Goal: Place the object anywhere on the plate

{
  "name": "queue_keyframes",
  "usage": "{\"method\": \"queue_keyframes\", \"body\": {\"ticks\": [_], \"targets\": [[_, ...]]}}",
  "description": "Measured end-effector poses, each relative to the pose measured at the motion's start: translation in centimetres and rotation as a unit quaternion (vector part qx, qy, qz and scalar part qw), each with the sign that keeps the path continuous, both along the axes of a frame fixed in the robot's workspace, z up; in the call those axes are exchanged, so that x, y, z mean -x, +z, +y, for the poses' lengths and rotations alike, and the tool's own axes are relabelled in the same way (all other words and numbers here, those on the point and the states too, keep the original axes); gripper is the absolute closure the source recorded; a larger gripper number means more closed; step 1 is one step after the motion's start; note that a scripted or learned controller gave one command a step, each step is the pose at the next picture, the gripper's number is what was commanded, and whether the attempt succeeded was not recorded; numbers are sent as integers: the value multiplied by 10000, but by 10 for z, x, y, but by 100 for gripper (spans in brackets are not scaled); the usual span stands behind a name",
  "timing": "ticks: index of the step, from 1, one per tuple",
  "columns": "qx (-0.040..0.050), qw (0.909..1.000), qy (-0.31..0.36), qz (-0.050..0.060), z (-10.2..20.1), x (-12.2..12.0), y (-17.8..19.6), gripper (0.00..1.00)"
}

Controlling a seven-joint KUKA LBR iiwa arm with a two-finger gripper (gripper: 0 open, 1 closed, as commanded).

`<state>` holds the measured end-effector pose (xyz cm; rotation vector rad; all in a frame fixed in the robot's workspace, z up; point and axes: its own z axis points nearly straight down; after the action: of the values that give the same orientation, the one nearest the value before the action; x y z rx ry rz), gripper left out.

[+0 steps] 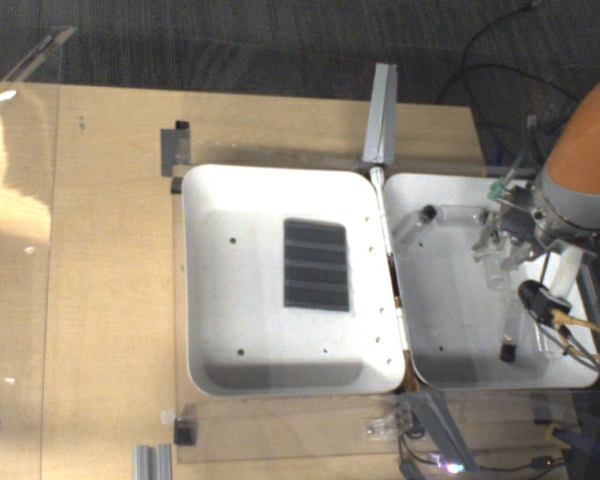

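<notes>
A dark grey ribbed plate (316, 265) lies flat in the middle of the left bin (220, 298). My gripper (497, 246) hangs over the right bin (450, 308), in its upper right part, well to the right of the plate. A small black object (507, 351) rests on the right bin's floor near the front, below the gripper. Another small dark piece (429, 211) with a clear, glassy part beside it lies at the back of that bin, left of the gripper. Nothing I can make out sits in the gripper.
The arm's orange band (590, 148) and grey wrist fill the right edge. Black and yellow cables (550, 308) loop over the right bin's right side. A grey metal post (381, 113) stands behind the gap between the bins.
</notes>
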<state>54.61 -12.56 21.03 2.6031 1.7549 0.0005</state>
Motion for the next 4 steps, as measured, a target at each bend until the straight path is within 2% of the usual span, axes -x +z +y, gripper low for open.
{"method": "queue_keyframes", "body": {"ticks": [1,2,3,4], "targets": [[-11,9999,-172,4,72,-32,-27,100],[-12,9836,-1806,4,160,-61,-26,100],[-7,9961,878,-10,209,-111,-26,100],[-5,9507,3100,-27,277,-109,22,100]]}}
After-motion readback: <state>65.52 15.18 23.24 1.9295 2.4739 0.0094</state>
